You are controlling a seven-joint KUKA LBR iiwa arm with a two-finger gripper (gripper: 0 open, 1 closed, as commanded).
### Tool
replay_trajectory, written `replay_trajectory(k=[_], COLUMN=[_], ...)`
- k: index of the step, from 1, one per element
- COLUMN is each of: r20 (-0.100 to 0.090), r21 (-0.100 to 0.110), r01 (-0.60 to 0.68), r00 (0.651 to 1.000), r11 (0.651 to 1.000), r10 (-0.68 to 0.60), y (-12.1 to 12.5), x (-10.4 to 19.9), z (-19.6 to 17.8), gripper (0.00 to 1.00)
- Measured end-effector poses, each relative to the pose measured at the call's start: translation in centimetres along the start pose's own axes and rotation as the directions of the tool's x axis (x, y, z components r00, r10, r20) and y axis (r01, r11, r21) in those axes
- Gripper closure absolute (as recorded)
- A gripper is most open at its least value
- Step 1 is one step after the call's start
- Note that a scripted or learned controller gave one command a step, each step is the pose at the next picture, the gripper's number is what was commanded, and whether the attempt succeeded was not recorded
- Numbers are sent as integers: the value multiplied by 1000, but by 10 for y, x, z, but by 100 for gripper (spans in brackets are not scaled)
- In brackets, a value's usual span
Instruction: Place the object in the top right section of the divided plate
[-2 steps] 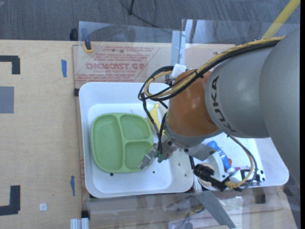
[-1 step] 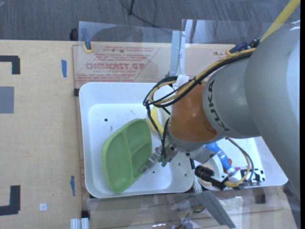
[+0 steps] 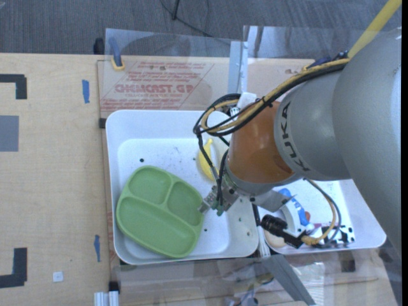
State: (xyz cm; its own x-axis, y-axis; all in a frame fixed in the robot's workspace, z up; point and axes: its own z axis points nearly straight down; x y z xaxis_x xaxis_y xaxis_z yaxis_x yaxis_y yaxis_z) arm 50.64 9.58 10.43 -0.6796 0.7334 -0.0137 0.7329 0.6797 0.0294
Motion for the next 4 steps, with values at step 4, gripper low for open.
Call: replay_trajectory(k=[4], r20=[-10], r21=[16], r01=[177], r00=[984], r11=[984], r10=[-177], y=[60], x=[17], z=[2], gripper=[100])
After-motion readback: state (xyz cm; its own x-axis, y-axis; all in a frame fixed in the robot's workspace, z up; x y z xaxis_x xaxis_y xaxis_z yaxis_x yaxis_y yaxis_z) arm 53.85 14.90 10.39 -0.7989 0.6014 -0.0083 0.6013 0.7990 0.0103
